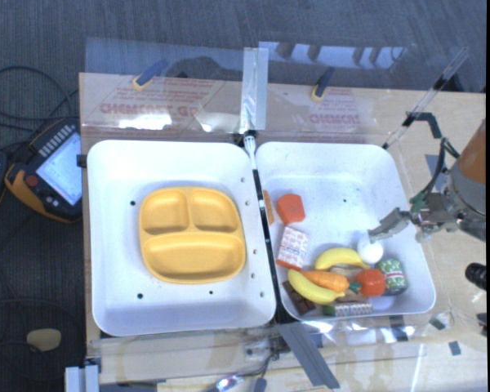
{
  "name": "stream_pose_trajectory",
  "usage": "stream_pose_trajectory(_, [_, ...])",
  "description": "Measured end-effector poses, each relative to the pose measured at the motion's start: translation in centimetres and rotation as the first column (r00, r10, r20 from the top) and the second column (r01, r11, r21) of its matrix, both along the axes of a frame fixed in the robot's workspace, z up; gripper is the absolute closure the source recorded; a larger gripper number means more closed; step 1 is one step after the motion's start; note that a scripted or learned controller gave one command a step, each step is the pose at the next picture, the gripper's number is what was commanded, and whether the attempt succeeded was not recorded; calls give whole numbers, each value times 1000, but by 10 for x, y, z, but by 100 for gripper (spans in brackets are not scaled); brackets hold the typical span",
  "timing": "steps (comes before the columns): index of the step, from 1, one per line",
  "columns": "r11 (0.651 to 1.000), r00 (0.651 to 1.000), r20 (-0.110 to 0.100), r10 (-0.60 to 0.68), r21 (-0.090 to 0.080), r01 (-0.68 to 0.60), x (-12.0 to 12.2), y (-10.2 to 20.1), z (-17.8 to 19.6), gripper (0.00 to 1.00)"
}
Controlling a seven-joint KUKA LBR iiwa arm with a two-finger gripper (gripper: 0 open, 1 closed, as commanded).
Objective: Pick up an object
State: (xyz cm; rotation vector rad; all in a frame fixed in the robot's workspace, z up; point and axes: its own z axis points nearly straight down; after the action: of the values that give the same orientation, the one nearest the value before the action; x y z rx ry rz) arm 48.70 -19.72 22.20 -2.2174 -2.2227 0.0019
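My gripper (392, 223) reaches in from the right over the right bin (335, 158), near its right wall. Its tip sits just above and to the right of a white ball (371, 251). Nothing shows in its grasp. Below the ball lie a red tomato (372, 282) and a green-and-white can (393, 274). To the left are a yellow banana (340, 257), an orange carrot (325, 280), a second banana (309, 288), a red-and-white packet (293, 246) and an orange-red block (291, 207).
The left bin (114, 170) holds a yellow divided plate (193, 233). A dark bar (351, 307) and a brown piece (298, 294) lie at the right bin's front edge. The back half of the right bin is bare white floor. A handheld controller (53, 174) lies left of the bench.
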Motion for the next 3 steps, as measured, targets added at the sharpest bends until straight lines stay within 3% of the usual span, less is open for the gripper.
stream_pose_trajectory(1, [999, 999, 4, 47, -1, -47, 43, 43, -128, 0])
stream_pose_trajectory(2, [1000, 1000, 0, -24, -2, 24, 102, 69, -104, 0])
stream_pose_trajectory(3, [995, 995, 24, 98, -5, -98, 19, 92, -129, 0])
